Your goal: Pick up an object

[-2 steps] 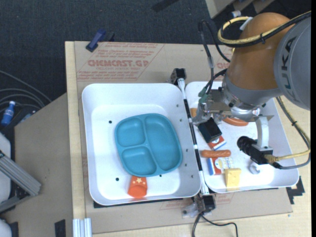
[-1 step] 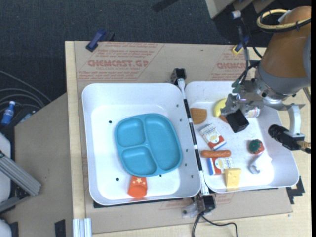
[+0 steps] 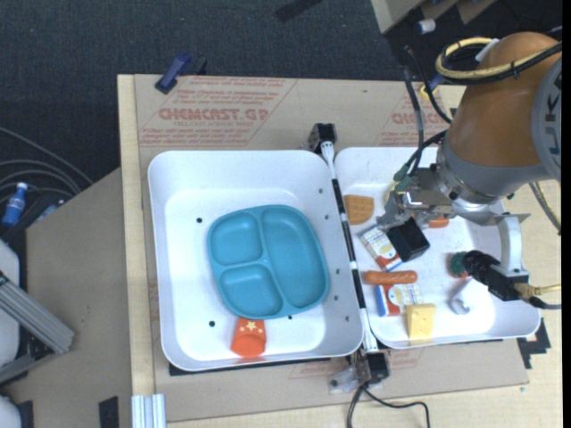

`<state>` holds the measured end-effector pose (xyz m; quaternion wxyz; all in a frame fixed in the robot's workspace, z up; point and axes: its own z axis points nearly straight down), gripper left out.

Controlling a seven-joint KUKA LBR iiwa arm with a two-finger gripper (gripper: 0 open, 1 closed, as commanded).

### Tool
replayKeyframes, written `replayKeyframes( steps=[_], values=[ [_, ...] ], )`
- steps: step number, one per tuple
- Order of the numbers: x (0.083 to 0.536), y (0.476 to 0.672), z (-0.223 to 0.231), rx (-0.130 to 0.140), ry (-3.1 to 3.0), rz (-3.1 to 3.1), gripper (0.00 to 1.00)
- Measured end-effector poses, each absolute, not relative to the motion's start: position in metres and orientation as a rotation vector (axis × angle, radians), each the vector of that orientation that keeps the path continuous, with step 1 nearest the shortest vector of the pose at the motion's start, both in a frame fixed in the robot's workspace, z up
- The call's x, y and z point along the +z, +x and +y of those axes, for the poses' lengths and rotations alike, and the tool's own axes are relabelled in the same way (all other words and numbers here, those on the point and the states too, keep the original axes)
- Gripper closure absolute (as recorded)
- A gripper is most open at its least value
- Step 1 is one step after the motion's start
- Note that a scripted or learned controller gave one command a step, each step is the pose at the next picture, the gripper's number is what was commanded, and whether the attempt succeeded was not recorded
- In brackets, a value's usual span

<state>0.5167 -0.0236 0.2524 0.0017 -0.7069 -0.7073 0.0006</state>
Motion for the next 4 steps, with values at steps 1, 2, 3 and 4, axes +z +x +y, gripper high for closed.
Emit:
replayKeyframes(
  steps=[1, 2, 3, 4],
  values=[
    [0.203, 0.478, 0.056, 0.004, -2.218, -2.220, 1.00],
    [0.276, 0.541, -0.008, -0.001, -2.223, -2.222, 1.00],
    [0.271, 0.479, -0.059, 0.002, -2.221, -2.218, 1.00],
    [0.244, 0.532, -0.079, 0.000, -2.224, -2.221, 1.00]
  ],
)
